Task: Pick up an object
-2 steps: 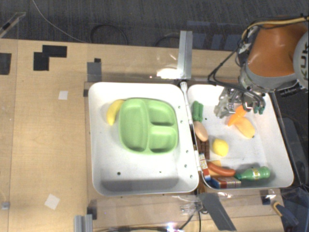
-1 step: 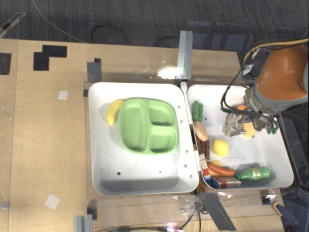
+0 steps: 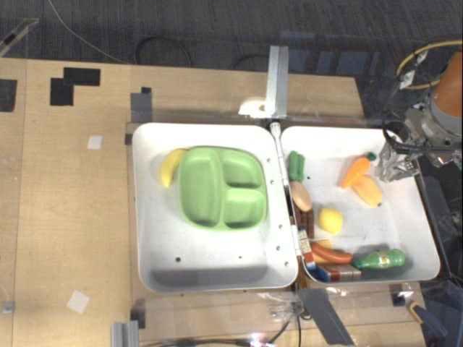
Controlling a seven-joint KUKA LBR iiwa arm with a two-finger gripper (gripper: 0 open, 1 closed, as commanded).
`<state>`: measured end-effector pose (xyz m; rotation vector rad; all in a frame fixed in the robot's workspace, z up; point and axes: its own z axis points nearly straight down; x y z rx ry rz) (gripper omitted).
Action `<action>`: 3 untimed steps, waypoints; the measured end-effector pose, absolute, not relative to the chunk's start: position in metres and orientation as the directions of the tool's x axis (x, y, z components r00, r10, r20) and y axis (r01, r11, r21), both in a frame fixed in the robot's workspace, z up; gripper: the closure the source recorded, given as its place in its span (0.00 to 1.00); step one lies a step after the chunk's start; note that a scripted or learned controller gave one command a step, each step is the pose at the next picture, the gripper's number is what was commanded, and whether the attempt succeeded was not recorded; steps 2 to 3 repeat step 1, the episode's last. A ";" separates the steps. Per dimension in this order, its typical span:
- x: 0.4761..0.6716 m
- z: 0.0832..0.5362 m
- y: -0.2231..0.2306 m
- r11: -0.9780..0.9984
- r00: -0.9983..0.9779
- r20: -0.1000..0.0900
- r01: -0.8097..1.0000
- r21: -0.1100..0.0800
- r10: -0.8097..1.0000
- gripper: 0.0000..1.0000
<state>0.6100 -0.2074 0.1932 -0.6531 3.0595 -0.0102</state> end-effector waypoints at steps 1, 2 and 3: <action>0.513 0.091 -0.203 0.983 -0.982 -0.013 -0.186 -0.006 -0.186 1.00; 0.513 0.091 -0.203 0.983 -0.982 -0.013 -0.186 -0.006 -0.186 1.00; 0.513 0.091 -0.203 0.983 -0.982 -0.013 -0.186 -0.006 -0.186 1.00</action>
